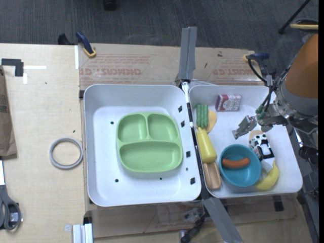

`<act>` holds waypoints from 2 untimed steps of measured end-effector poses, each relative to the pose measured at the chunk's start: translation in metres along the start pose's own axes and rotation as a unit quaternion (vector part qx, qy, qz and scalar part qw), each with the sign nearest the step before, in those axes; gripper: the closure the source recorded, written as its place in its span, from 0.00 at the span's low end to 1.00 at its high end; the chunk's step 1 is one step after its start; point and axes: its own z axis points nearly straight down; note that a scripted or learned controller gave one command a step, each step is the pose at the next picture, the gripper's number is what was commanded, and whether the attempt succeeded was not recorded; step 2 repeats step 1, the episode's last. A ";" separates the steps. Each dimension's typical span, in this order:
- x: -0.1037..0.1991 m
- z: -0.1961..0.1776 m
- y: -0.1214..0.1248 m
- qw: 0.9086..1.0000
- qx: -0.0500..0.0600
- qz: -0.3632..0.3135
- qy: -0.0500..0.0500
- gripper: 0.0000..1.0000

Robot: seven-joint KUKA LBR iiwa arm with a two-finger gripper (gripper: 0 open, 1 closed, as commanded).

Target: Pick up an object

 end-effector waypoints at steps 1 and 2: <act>-0.007 0.115 -0.034 0.997 0.001 -0.073 0.001 0.00; -0.007 0.115 -0.034 0.997 0.001 -0.073 0.001 0.00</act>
